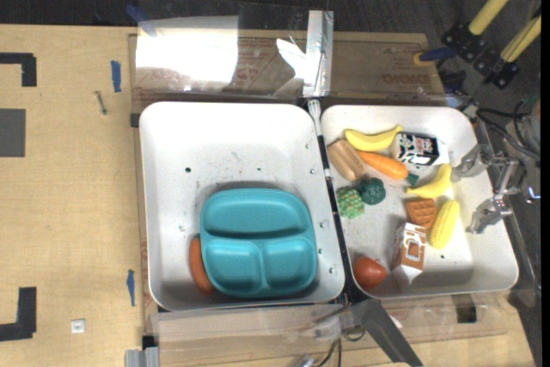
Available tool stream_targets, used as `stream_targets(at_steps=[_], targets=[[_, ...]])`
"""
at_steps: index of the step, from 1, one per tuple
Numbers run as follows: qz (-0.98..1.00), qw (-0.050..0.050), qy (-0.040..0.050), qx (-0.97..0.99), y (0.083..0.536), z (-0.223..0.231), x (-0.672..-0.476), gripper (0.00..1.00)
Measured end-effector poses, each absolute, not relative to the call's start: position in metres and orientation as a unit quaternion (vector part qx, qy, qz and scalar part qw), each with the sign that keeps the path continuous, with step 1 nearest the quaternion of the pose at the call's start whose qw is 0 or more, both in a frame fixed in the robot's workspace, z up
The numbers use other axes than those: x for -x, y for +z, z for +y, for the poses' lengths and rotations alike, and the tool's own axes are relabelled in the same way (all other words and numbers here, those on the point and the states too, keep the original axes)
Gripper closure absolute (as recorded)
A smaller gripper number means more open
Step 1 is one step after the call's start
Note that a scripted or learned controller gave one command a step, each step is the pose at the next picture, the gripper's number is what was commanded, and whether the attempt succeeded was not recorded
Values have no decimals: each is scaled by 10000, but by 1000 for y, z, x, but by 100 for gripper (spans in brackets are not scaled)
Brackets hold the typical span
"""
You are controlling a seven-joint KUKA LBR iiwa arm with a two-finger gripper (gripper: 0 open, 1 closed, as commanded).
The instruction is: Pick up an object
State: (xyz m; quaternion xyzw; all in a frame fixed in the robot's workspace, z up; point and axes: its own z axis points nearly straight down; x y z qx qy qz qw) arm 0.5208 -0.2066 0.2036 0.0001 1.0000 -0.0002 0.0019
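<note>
Camera view: my pincer [486, 189] sat at the 3 o'clock rim of the right bin [494, 266], over the white wall. Too blurred to call; I couldn't tell if it was apart or together. Nothing was visibly clamped in it.

Nearest pick candidates lay at its 9 o'clock: corn cob [444, 222] near it, small banana [436, 181] just above the cob. A waffle piece [419, 209] touched the cob at its 9 o'clock. Orange-and-white carton [412, 249] was at my 7 o'clock, tomato [370, 272] farther along. Carrot [382, 165] and large banana [372, 137] were at 10 o'clock, well apart from me.

Left bin [172, 150] held a teal divided tray [256, 241].
</note>
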Motion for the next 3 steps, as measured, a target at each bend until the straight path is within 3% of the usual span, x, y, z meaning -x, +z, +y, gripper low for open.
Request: stream_targets(at_steps=[1,2,3], targets=[[9949,28,-5,-1012,90,-223,-505,0],[9951,47,18,-990,88,-112,-483,0],[9843,48,-4,-1766,89,-102,-560,0]])
